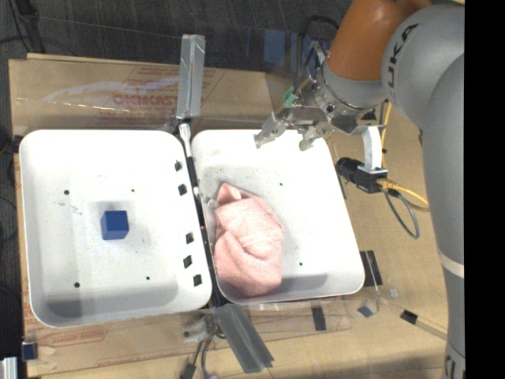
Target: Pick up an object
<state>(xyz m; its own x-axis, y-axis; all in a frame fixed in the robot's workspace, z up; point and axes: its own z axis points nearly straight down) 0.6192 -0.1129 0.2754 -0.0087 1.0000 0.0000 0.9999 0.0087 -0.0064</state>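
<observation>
Here is the arm (410, 69) reaching in from three o'clock, its orange band (364, 34) showing above the wrist, and the gripper (288, 138) is hanging over the twelve o'clock rim of the right bin (335, 212). The two fingers (267, 136) are standing spread apart with nothing between them. Cables and fittings are crowding the wrist, so the finger roots are hard to make out.

A pink cloth (247, 239) is lying bunched in the right bin, toward seven o'clock of that bin's floor, and it is reaching close to the bin's near wall. Its folds are hiding whatever part of the floor lies beneath. It is sitting well apart from the gripper.

Over in the left bin (47, 290), a small blue cube (114, 224) is resting upright, near the middle of the floor, clear of every wall.

Between the bins, a grey bar (190, 77) is running up toward twelve o'clock. A yellow cable (406, 200) is looping on the bench at three o'clock, and the arm's large grey body is being cut off by the frame there.
</observation>
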